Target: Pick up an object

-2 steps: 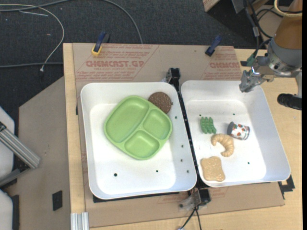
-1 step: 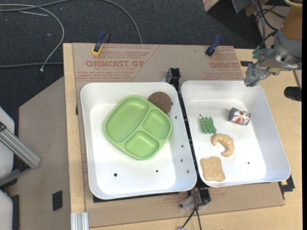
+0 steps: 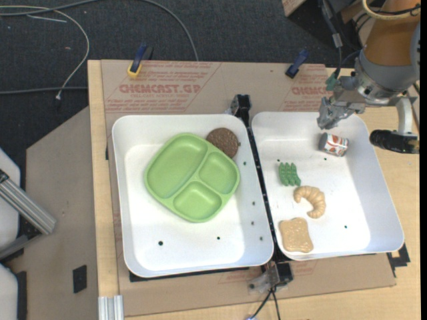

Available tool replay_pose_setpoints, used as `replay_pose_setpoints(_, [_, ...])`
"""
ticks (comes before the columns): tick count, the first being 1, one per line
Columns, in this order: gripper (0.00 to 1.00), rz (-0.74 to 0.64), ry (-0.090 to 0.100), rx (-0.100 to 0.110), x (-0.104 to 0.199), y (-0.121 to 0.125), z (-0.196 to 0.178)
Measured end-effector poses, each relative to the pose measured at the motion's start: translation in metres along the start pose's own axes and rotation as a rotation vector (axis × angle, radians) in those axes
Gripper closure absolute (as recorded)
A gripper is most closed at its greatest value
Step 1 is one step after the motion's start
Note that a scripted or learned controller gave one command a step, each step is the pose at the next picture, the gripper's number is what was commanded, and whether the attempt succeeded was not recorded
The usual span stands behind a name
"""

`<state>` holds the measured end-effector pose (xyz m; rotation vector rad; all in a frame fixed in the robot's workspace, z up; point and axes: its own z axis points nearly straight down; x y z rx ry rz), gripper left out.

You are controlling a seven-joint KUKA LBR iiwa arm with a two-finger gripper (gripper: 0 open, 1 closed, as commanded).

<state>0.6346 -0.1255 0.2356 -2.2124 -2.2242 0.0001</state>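
Gripper (image 3: 329, 120), finger state unreadable, above small can (image 3: 334, 144) in right bin (image 3: 380, 179): centre over can before descending.

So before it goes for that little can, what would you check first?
1. Gripper near the small can: ok, just above it in the view.
2. Can apart from its neighbours: ok, the green beans and croissant lie well away.
3. Can clear of the right bin wall: ok.
4. Can upright: not ok, it looks tipped.
5. Jaws open: cannot tell.
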Motion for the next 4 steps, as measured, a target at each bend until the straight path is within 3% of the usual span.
replay_pose_setpoints(4, [1.00, -0.001, 0.000, 0.000, 0.207, -0.044, -0.005])
